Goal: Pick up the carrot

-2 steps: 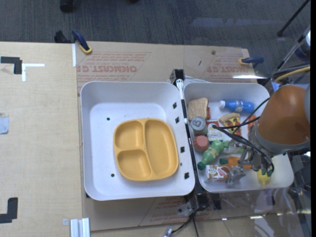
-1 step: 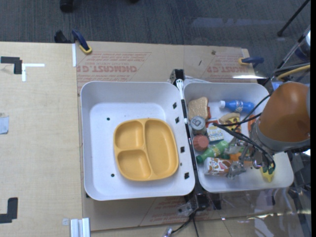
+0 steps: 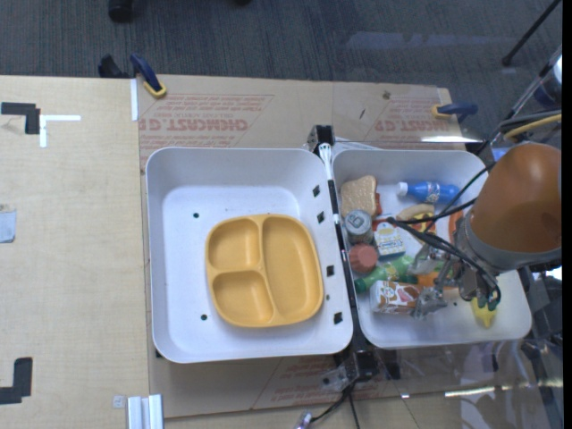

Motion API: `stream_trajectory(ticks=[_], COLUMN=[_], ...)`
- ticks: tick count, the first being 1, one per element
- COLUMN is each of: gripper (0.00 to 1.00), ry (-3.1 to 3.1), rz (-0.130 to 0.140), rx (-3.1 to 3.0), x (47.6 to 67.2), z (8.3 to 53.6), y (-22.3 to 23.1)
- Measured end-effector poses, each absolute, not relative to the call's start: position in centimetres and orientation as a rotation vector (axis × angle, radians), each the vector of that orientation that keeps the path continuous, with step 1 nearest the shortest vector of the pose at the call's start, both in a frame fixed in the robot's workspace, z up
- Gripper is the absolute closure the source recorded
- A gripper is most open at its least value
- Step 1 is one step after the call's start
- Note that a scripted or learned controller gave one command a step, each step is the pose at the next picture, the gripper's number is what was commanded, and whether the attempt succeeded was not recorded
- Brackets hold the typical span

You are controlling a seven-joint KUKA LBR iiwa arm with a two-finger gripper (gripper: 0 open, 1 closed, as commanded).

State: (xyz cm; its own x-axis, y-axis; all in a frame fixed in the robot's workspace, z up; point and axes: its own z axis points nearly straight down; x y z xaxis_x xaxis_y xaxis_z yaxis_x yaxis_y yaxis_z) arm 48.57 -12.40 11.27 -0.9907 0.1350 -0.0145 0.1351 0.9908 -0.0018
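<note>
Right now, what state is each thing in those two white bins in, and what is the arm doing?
Yellow divided plate: flat in the left bin, nothing in its three compartments.
Right bin: crowded with small food items.
Blue bottle: lying on its side by the far wall.
Bread slice: lying in the far left corner.
Gripper: low among the items; fingers too cluttered to read.
Carrot: cannot pick it out in the pile.

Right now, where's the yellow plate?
The yellow plate lies in the left bin, roughly centred, across the divider from the cluttered right bin.
</note>
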Motion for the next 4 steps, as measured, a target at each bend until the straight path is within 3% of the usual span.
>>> stream_trajectory(ticks=[3,4], gripper=[1.0,1.0], ry=[3.1,3.104], rz=[-0.013,-0.017], rx=[0.198,-0.169], x=[49.6,56.1], z=[14.1,11.3], y=[-12.4,-12.1])
